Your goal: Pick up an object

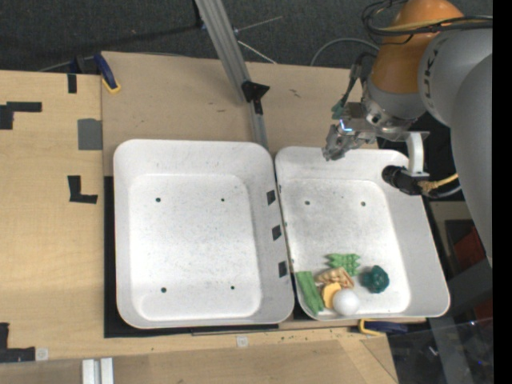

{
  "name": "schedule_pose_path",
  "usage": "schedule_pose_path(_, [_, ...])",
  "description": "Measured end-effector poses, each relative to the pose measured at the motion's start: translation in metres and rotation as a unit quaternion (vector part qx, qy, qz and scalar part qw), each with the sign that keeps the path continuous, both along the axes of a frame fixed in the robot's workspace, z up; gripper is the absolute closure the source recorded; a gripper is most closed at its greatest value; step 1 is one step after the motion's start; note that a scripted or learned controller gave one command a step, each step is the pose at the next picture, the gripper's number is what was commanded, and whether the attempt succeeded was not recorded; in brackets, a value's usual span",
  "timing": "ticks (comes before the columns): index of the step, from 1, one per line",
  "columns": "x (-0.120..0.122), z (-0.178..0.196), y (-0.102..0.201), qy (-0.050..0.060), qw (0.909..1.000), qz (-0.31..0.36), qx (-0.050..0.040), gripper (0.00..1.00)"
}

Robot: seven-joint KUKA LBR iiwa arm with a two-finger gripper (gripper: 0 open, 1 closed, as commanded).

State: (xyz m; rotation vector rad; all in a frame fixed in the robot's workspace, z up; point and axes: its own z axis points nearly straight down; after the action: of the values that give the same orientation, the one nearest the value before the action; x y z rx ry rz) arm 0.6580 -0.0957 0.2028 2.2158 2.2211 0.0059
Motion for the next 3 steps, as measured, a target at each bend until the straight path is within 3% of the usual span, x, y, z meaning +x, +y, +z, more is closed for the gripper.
schedule_pose_path(1, [0.001, 0.040, 0.001, 0.001, 1.0000, 0.000, 0.0001, 1.00])
schedule_pose_path(3, [-0.018, 0.038, 0.101, 0.004, 1.0000, 0.002, 0.0014, 1.00])
